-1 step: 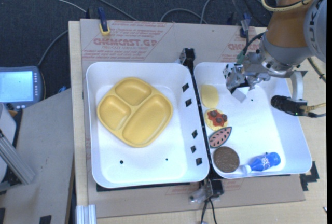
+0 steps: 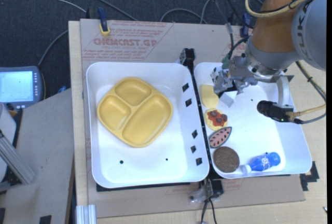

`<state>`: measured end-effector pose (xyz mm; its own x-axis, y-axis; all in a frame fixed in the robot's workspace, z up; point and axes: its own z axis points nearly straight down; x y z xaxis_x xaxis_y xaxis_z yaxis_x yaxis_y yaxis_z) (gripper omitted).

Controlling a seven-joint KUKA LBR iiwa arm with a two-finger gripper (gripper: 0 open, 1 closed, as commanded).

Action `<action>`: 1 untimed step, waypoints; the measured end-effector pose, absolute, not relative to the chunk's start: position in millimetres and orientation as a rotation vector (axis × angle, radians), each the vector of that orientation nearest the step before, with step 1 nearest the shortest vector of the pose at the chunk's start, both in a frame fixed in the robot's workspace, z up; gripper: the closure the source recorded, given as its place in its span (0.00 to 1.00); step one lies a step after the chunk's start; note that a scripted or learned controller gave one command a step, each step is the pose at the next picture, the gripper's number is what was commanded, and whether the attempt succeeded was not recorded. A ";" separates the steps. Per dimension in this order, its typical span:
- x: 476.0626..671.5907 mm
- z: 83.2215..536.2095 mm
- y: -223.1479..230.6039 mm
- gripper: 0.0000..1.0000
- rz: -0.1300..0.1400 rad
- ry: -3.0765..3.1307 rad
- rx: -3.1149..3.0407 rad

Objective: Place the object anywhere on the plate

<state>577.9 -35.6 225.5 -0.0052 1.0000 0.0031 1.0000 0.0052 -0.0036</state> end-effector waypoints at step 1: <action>560.0 216.5 11.6 1.00 0.003 -2.223 -2.213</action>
